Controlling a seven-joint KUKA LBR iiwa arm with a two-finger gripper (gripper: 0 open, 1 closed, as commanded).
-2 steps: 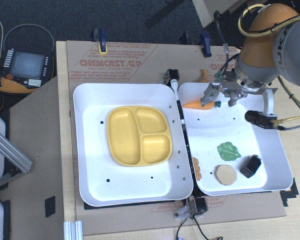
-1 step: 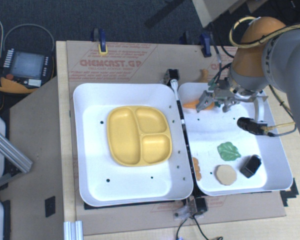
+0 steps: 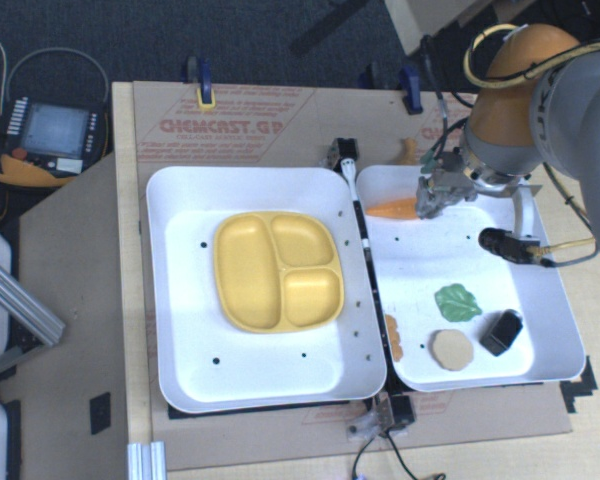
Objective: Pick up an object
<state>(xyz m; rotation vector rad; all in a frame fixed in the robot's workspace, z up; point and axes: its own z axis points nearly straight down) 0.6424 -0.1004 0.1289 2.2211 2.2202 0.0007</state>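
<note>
Brown board is covering the desk under two white bins, and the tool (image 3: 432, 200) is hanging low just beside an orange carrot-like piece (image 3: 391, 209) lying at its left — nothing lifted yet, and its grip I cannot tell.

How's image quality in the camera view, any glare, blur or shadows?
Camera view: even overhead light, soft shadows beside the yellow divided tray; white bins bright, close to washed out; gripper slightly soft over the orange carrot-like piece; green leaf and black block reasonably sharp.
</note>
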